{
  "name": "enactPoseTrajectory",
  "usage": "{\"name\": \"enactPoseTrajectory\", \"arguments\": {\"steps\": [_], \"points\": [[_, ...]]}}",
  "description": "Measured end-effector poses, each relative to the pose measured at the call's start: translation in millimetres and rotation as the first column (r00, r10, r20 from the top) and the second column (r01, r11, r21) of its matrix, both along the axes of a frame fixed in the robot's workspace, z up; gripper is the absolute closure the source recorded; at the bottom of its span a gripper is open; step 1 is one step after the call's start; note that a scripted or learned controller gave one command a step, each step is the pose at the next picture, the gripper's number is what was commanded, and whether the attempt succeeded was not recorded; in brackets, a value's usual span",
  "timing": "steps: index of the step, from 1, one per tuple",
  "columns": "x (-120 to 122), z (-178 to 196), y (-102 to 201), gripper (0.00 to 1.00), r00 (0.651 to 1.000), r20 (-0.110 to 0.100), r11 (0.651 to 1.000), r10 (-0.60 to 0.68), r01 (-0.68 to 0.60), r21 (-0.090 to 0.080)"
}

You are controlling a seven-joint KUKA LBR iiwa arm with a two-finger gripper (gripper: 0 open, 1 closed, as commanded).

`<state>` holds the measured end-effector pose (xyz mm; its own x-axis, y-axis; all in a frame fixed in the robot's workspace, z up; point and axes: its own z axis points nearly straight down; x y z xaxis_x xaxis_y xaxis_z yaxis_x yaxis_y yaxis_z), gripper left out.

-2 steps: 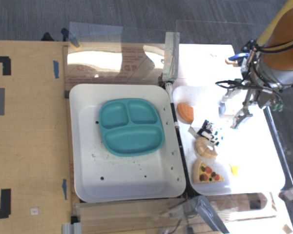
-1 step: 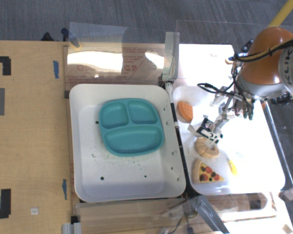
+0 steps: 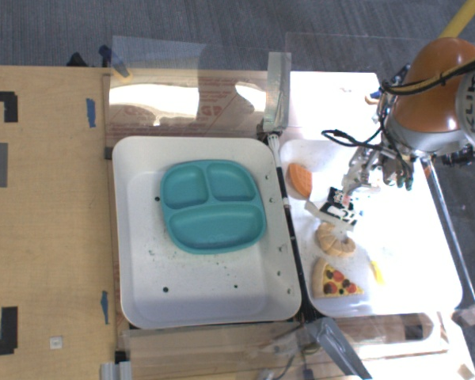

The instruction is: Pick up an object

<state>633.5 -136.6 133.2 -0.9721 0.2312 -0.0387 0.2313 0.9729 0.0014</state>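
- Toy pizza slice lies in the right bin, near its front edge.
- Tan item, apparently a pastry, sits just behind the slice.
- Orange piece lies by the bin's left wall.
- Gripper hangs over the right bin; whether it is clenched or released cannot be told.
- Teal divided plate occupies the left bin.

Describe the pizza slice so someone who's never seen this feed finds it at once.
Take the white bin on the view's right, not the one holding the teal plate. At its near left corner lies the pizza slice, a yellow wedge. Only it has red spots; the tan piece just above and the orange oval farther up are plain.
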Motion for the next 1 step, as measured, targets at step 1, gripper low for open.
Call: {"name": "enactPoseTrajectory", "arguments": {"steps": [1], "points": [[-2.3, 55.5, 83.2, 1.00, 0.975, -0.027, 0.975, -0.220, 0.221, 0.011]]}}
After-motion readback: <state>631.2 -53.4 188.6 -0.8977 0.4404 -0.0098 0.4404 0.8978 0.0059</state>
